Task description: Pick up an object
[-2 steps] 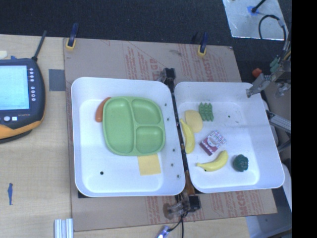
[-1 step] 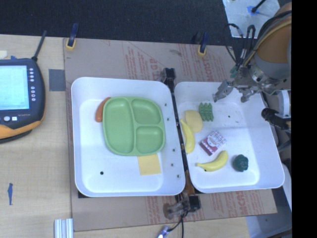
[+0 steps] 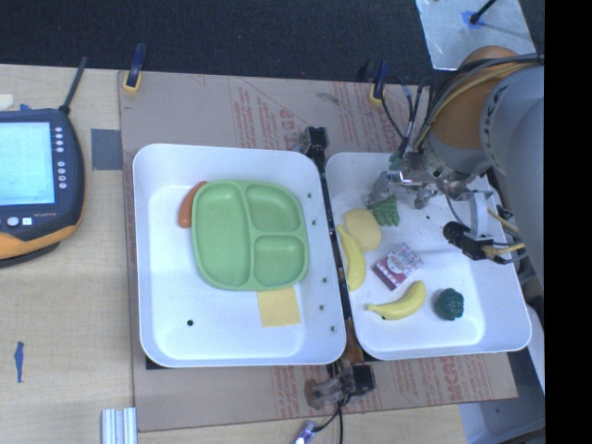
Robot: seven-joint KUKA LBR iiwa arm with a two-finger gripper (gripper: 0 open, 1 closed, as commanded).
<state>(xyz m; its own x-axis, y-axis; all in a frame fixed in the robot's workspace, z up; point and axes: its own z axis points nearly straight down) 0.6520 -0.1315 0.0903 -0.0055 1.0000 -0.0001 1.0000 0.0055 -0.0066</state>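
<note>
The right bin (image 3: pixel 481 336) holds several items. A pale yellow lemon-like piece (image 3: pixel 363 228) lies beside a long yellow banana (image 3: pixel 352 261) near the bin's left wall. A smaller banana (image 3: pixel 400 302), a red and white packet (image 3: pixel 397 265) and a dark green round piece (image 3: pixel 450 304) lie toward the front. A small green leafy piece (image 3: pixel 387 214) sits at the back left of this bin. My gripper (image 3: pixel 396 189) hangs just above and behind that green piece, at the end of the grey arm with the orange band (image 3: pixel 472 109).
The left bin (image 3: pixel 162 326) carries a green divided plate (image 3: pixel 250 235), an orange piece (image 3: pixel 187 206) tucked under the plate's left edge, and a yellow square slice (image 3: pixel 279 307). A tablet controller (image 3: pixel 32 178) lies on the bench at the far left. Black cables (image 3: pixel 476 241) trail from the wrist over the right bin.
</note>
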